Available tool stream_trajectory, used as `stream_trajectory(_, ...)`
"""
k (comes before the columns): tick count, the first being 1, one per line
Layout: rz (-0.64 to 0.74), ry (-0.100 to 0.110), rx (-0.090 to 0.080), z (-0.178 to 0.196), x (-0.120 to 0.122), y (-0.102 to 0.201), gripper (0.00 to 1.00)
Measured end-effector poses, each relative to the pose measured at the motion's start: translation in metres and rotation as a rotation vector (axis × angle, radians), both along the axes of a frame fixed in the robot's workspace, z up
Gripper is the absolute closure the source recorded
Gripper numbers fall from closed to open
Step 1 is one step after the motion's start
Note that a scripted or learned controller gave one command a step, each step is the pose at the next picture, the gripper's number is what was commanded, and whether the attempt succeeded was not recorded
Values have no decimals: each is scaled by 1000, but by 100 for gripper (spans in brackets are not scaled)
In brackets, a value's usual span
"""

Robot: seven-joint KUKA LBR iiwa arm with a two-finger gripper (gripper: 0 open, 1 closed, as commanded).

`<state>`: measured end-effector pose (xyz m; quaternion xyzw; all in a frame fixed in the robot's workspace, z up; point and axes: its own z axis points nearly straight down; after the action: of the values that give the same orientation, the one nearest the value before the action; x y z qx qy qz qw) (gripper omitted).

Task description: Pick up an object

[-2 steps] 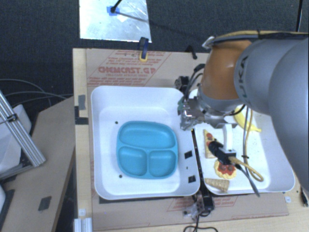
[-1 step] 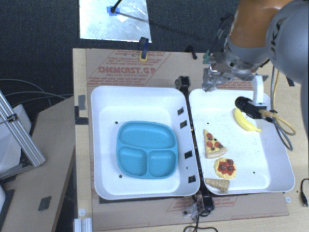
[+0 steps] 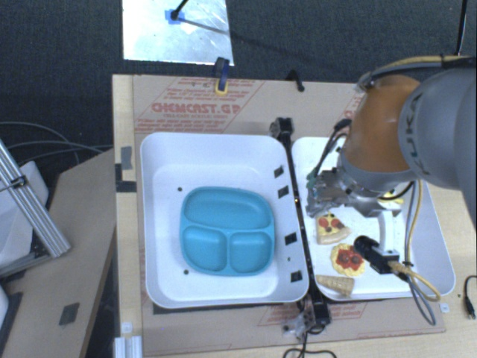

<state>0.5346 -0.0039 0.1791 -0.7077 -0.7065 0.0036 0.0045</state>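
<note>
My gripper [image 3: 326, 200] hangs low over the near-left part of the right bin [image 3: 436, 256], the grey and orange arm covering much of that bin. Just below it lies a toy pizza slice [image 3: 332, 228] with red toppings, very close to the gripper's tip. Nearer the front sit a round pizza piece [image 3: 348, 260] with red topping and a tan wedge [image 3: 335, 285] by the bin's front rim. A bit of something yellow [image 3: 396, 195] shows under the arm.
The left bin [image 3: 160, 200] holds a blue divided plate [image 3: 227, 230] in its middle. A black divider with clips [image 3: 292, 200] runs between the two bins. The bench's cardboard surface [image 3: 197, 103] stretches behind them.
</note>
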Motion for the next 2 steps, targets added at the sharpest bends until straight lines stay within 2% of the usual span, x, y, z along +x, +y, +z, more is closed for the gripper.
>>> stream_trajectory(1,5,-13,-2,51,35,-13,100)
stream_trajectory(2,7,-10,0,29,0,31,100)
